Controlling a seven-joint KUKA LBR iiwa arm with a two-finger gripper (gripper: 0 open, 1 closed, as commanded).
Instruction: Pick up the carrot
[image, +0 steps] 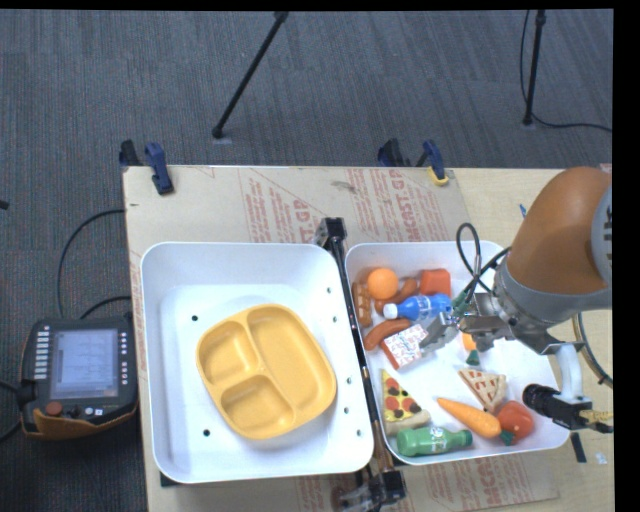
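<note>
Two white bins, carrot (469, 417) near right bin's front rim (480, 457), pincer (440, 333) grip state unclear, above toys.

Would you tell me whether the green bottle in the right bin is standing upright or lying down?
Lying down: the green bottle rests on its side along the right bin's near wall, just below the carrot.

The carrot (468, 417), orange and tapered, lies flat and slantwise, well below the claw (440, 333) toward the near rim, apart from it.
</note>
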